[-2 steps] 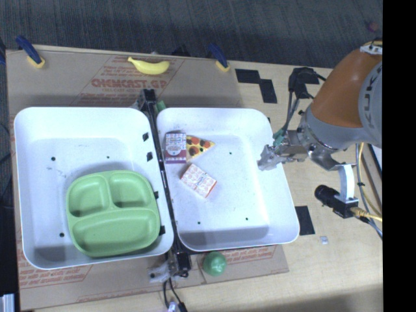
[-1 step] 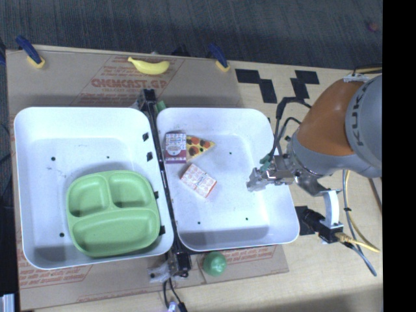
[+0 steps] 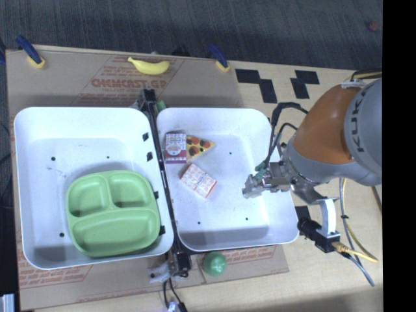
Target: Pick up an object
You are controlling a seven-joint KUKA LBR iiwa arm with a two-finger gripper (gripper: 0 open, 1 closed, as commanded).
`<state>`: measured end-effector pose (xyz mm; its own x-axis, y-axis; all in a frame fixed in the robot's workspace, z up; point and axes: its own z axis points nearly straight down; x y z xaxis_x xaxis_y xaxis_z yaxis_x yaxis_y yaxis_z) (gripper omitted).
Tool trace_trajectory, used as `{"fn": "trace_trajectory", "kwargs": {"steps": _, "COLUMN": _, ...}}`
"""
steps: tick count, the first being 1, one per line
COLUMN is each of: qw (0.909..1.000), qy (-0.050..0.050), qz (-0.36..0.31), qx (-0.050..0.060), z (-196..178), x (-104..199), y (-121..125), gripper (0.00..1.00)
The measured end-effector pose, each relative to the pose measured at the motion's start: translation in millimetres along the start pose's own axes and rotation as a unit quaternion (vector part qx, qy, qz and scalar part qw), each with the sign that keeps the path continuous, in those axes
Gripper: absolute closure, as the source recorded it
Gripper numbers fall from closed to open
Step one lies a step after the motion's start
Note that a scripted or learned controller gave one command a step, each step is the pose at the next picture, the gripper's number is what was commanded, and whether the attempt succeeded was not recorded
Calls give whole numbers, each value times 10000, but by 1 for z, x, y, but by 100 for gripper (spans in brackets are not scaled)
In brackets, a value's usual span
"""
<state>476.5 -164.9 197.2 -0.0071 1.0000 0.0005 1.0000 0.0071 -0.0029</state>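
My pincer [image 3: 252,188] hangs low over the right bin [image 3: 260,229], near its right wall; how its tips stand, I cannot tell. The approach looks under way: the pink packet [image 3: 197,181] lies well to the left, demanding a sideways reach.

Two bins [image 3: 39,129], one tray [image 3: 114,211], two cartons [image 3: 175,145], one pizza slice [image 3: 199,145].

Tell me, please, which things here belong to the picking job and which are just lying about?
Job: tool; small carton, pizza slice toy and pink packet in the right bin.
Lying about: green tray, banana, green ball, blue clamps.
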Motion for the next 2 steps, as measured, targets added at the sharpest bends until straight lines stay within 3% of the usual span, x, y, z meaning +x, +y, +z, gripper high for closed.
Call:
{"fn": "trace_trajectory", "kwargs": {"steps": 1, "qw": 10000, "qy": -6, "qz": 2, "qx": -20, "z": -15, "x": 10, "y": 1, "gripper": 100}}
{"fn": "trace_trajectory", "kwargs": {"steps": 2, "qw": 10000, "qy": -2, "qz": -8, "qx": -6, "z": 0, "x": 45, "y": 1, "gripper": 100}}
